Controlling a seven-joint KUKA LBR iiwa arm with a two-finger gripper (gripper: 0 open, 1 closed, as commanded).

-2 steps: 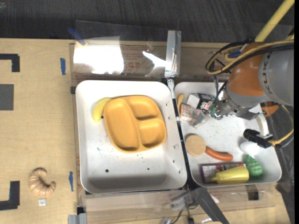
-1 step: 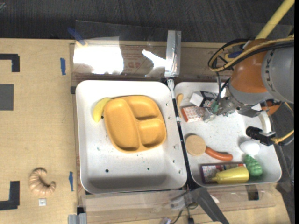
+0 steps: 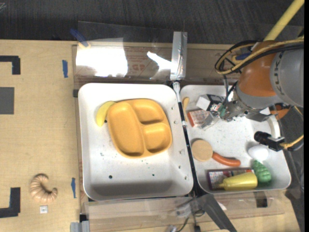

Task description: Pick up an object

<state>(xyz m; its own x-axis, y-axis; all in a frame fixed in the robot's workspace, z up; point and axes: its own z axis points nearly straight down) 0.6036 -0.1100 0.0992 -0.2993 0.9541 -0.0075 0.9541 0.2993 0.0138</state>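
Red packet (image 3: 195, 117) beside claw (image 3: 216, 111)

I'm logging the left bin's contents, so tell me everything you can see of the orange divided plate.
The orange divided plate looks like smooth moulded plastic with rounded corners and three compartments: one long one on its left, two smaller on its right. It lies flat and right side up, turned slightly askew, in the upper middle of the left bin. A yellow banana pokes out at its upper left edge, touching it.
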